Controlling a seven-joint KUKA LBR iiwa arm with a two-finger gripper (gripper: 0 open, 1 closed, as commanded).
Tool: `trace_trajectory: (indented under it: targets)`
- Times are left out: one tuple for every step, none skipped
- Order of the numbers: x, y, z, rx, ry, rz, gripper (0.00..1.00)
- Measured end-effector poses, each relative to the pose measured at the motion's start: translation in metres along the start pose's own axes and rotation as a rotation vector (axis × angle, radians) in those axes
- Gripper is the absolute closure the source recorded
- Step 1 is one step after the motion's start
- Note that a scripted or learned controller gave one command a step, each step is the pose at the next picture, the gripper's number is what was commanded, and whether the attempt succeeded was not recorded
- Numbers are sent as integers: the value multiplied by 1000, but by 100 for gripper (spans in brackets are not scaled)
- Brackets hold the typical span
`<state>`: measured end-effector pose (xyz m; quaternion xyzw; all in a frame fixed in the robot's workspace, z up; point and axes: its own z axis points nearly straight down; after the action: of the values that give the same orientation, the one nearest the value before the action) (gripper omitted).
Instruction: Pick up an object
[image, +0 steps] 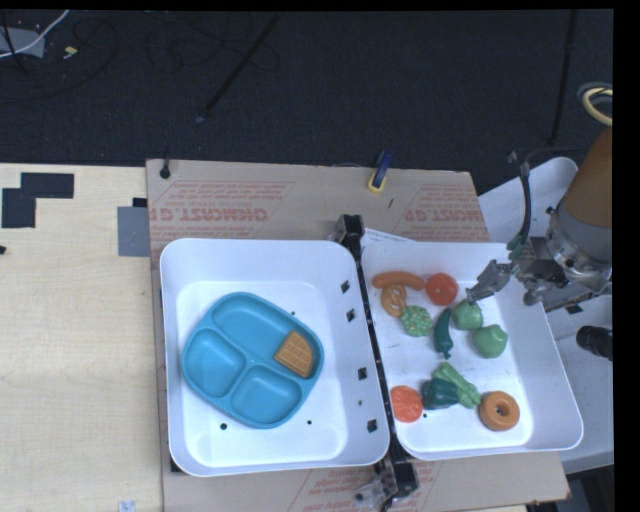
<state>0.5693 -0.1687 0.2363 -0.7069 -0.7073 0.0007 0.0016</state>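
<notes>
While the grey arm reaches in from the right, its two-finger gripper (497, 277) hangs low over the right-hand shallow white bin (565, 400), just up and right of the pale green rounded toy fruit (465, 316). From this slant I cannot tell how the tool is set, released or clenched; nothing is visibly caught in it.

Taking that green fruit as the landmark: a red toy tomato (441, 289) lies just up-left of it, a bumpy green broccoli piece (416, 321) to its left, a dark teal pepper-like piece (443, 334) touching its lower left, and a second green rounded piece (490, 341) just to its lower right. A glazed brown toy doughnut (499, 410) sits well below it. Far to its left, in the other bin, a blue divided plastic tray (225, 360) carries a tan waffle-like square (295, 353).

Judging by position, the step in hand is the approach, with no pick made. The next move likely calls for a short descent onto the green fruit, centred carefully, since crowded neighbours could get nudged or pinched along with it.
</notes>
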Motion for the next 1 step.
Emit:
trace_trajectory:
  targets:
    - [10, -4, 54, 3, 1, 2, 0]
